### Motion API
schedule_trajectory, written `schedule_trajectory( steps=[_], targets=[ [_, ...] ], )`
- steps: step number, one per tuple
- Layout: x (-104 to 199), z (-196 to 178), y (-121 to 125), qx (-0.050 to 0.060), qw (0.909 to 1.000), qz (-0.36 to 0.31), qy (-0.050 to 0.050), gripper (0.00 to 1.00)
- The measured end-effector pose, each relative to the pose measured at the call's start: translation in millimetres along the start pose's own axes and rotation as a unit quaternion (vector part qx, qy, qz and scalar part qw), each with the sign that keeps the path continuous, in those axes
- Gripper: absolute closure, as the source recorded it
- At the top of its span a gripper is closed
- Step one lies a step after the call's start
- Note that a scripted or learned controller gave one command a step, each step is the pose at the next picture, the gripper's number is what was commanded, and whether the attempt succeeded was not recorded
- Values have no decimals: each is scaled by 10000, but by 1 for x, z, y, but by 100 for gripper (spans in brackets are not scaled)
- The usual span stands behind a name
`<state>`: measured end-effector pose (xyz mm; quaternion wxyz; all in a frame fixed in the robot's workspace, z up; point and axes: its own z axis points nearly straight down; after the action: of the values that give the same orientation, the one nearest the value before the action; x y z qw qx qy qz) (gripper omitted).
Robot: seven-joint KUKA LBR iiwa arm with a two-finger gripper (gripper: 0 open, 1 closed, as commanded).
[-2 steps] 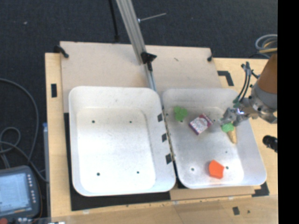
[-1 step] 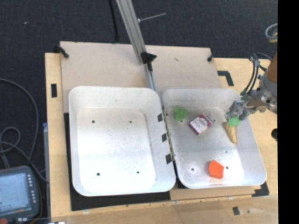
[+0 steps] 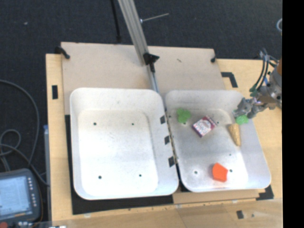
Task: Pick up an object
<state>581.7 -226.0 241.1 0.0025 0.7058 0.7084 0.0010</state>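
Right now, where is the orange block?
The orange block lies in the right bin, near its front edge, below the purple packet and the tan cone.

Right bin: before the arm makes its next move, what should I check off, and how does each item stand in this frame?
1. Objects available in the right bin: ok; green block, purple-and-white packet, tan cone and orange block lie apart.
2. Gripper over the right bin's upper right edge: ok.
3. Small green piece held by the jaws: cannot tell; it sits just below the tips.
4. Tan cone close to the gripper: ok.
5. Jaws open or shut: cannot tell.
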Motion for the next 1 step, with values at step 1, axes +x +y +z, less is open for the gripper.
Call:
schedule_trajectory(
  steps=[1],
  targets=[
    [51,8,10,19,10000,-13,12,100]
  ],
)
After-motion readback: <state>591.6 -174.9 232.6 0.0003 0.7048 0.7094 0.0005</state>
